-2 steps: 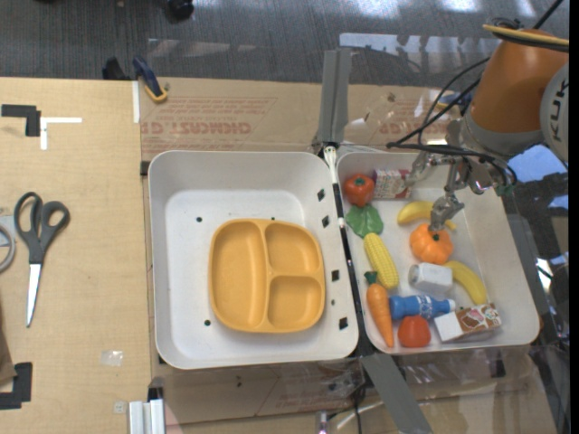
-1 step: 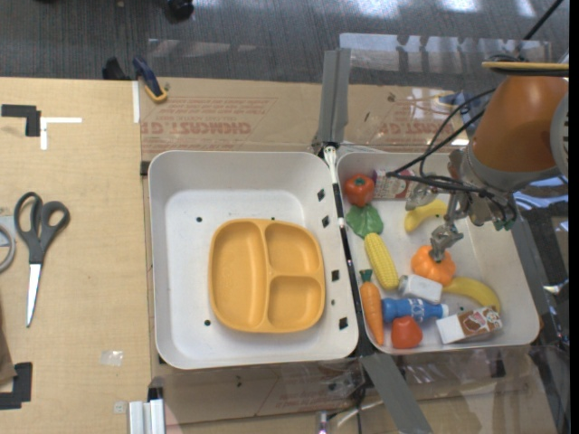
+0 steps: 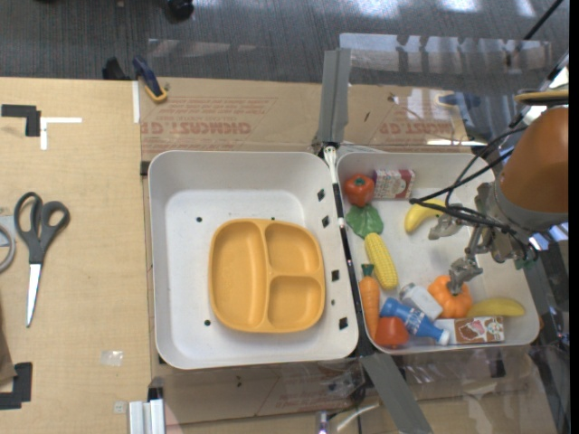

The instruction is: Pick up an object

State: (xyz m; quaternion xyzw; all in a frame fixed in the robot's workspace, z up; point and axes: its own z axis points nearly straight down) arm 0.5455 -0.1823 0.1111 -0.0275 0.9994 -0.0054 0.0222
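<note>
Tool (image 3: 463,271) hangs just above orange pepper (image 3: 450,298) in right bin (image 3: 529,287).

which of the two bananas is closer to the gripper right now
The lower banana, at the right bin's near edge, lies just right of the gripper. The other banana lies farther up, beside the leaf.

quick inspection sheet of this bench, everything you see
surface: two white bins side by side, left bin, right bin, on a wooden bench
job's things: right bin holds tomato, corn cob, carrot, two bananas, blue bottle, small cartons
clutter: yellow divided plate in left bin; scissors on bench
grippers: end effector low over an orange toy
cables: black cables across right bin
surroundings: grey floor, chair wheels
</note>
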